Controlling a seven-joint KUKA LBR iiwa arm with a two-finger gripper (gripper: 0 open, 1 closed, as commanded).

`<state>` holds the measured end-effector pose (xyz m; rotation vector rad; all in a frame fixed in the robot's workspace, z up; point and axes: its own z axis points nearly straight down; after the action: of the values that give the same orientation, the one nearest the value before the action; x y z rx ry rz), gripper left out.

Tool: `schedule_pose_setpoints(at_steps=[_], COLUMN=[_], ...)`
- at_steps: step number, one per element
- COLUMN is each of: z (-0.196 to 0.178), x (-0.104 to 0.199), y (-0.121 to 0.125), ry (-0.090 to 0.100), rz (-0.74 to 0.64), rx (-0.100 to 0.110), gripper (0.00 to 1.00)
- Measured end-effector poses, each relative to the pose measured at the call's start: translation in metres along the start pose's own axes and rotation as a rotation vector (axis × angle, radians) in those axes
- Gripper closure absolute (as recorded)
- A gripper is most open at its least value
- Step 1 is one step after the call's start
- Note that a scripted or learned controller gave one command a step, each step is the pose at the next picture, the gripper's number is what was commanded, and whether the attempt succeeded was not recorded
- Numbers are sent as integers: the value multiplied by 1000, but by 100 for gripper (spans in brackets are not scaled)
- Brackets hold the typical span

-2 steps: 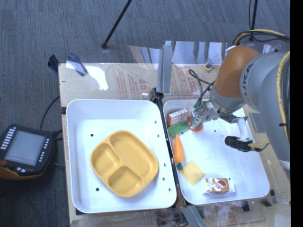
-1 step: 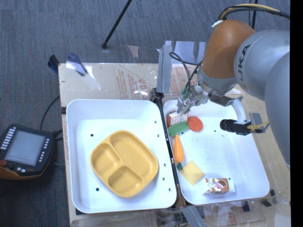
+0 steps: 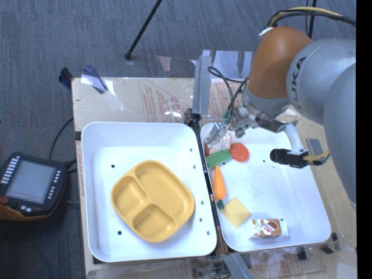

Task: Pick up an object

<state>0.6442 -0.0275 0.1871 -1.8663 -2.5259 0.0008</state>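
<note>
arm low over right bin's far-left corner

gripper (image 3: 222, 133) sits down among the toy food at the far-left corner of the right bin (image 3: 302, 214). cannot tell the state of the jaws; the wrist blocks the view.

nearest things: a green piece (image 3: 218, 158) just under the gripper, touching or nearly so, and a red round piece (image 3: 239, 152) beside it. a carrot (image 3: 218, 183) lies along the left wall, a yellow wedge (image 3: 235, 211) nearer the front, a small printed packet (image 3: 268, 228) at the front right.

handling, as a guess: all look like light, stiff plastic, likely slick. the green piece is long and narrow, best pinched across its short width. the carrot is crowded by the wall.

the bin floor is smooth, white and shallow. left bin (image 3: 99, 138) holds a yellow tray (image 3: 152, 200). tabletop (image 3: 145, 95) beyond is taped card; grey carpet around; a pendant (image 3: 29, 186) at far left.
</note>
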Motion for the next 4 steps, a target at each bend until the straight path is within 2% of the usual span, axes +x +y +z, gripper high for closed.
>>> schedule_pose_setpoints(at_steps=[1, 2, 3, 4], z=[0, 86, 70, 70], x=[-27, -75, -77, -77], y=[-8, -27, -24, -24], ry=[-2, 4, 1, 1], rz=[-3, -12, -10, -10], rx=[-1, 11, 0, 1], gripper=[0, 0, 100, 0])
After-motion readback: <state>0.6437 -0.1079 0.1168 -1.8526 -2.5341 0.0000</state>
